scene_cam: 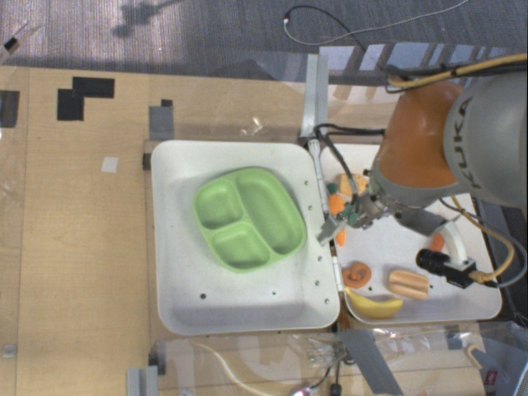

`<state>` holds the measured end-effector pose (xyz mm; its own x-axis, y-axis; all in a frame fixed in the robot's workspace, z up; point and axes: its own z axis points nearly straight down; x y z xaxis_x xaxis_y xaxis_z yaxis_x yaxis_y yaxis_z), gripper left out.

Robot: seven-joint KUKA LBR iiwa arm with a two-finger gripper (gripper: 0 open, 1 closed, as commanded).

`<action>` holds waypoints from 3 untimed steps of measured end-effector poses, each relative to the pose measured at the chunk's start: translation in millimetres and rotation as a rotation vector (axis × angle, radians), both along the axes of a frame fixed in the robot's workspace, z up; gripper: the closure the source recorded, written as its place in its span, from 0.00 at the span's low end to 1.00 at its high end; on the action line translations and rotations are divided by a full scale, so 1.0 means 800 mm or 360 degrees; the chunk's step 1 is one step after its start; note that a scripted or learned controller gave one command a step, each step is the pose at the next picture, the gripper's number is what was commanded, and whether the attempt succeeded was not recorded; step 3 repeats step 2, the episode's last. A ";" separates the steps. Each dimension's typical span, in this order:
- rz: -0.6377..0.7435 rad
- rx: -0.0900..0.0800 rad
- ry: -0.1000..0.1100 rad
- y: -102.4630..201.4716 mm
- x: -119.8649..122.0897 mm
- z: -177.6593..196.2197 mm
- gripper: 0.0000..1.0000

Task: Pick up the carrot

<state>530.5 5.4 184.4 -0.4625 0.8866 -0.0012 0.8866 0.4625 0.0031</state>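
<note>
1. the gripper (346, 213) hangs low over the right bin (474, 304), close to the wall it shares with the left bin (173, 304); whether its jaws are spread or pressed together i cannot tell
2. small orange carrot (337, 201) pieces lie just beside the jaws
3. past the jaws toward the camera lie an orange slice (357, 274), a bread roll (408, 283) and a banana (375, 306)
4. a green divided plate (247, 217) rests in the left bin, across the wall from the jaws

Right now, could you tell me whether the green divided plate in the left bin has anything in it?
Empty. The green plate sits upright in the left bin, and all three of its compartments show only bare green surface.
</note>
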 end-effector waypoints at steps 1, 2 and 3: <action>0.0132 -0.0001 -0.0004 -0.022 0.038 0.028 0.00; 0.0143 -0.0002 -0.0013 -0.020 0.041 0.042 1.00; 0.0143 -0.0002 -0.0013 -0.020 0.041 0.042 1.00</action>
